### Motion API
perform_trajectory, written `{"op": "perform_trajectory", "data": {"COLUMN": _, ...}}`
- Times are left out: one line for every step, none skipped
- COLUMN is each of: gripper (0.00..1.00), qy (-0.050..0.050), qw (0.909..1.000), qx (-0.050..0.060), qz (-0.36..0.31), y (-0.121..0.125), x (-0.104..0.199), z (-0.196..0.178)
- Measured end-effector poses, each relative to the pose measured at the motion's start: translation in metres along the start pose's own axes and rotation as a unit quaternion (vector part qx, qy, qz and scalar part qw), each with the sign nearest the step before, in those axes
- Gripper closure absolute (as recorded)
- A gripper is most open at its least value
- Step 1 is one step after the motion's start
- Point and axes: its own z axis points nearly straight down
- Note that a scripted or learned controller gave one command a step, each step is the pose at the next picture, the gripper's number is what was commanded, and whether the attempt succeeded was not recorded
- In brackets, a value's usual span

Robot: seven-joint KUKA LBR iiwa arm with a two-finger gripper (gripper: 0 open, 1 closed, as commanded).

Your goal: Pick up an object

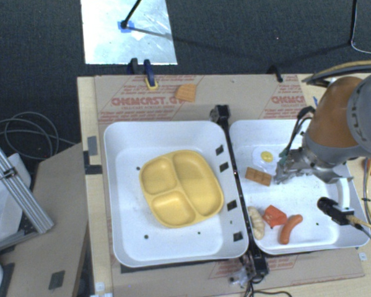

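Two shallow white bins side by side on the worktop (170,93): left bin (121,154) carrying a yellow divided plate (181,188), tilted a little, roughly at its middle; right bin (314,231) carrying the small food pieces. Near the right bin's upper left, a fried-egg piece (266,155); just below and left of it, a brown waffle-like block (258,176). Along the lower left of that bin, a pale banana-like piece (256,222) by the wall, a red wedge (274,215) just beside it, and an orange-red sausage (290,227) right of that, angled. Black divider strip (231,173) between the bins, with clips along it. Outside the bins, a tan cracker-like square (186,92) on the cardboard near the top edge, and a blue-and-yellow clamp (149,75) left of it. Shiny sheet (128,28) on the dark floor beyond. Cables (20,132) and a metal frame (17,191) at left. Grey arm with orange band (336,121) reaching in from the right, bulk over the right bin's upper right part, wrist bent downward. Tool (285,171) low over the bin, just right of the waffle-like block and below the egg; fingertips too blurred and dark, so impossible to tell whether apart or together, and nothing visibly clamped.
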Motion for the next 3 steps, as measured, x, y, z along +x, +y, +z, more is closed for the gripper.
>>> {"op": "perform_trajectory", "data": {"gripper": 1.0, "qy": 0.001, "qw": 1.0, "qx": 0.002, "qz": -0.001, "y": -0.049, "x": 0.047, "z": -0.08}}
{"op": "perform_trajectory", "data": {"gripper": 0.0, "qy": 0.0, "qw": 1.0, "qx": 0.0, "qz": 0.0, "y": -0.047, "x": 0.046, "z": -0.078}}
{"op": "perform_trajectory", "data": {"gripper": 0.0, "qy": -0.001, "qw": 1.0, "qx": 0.0, "qz": 0.002, "y": -0.074, "x": 0.033, "z": 0.026}}
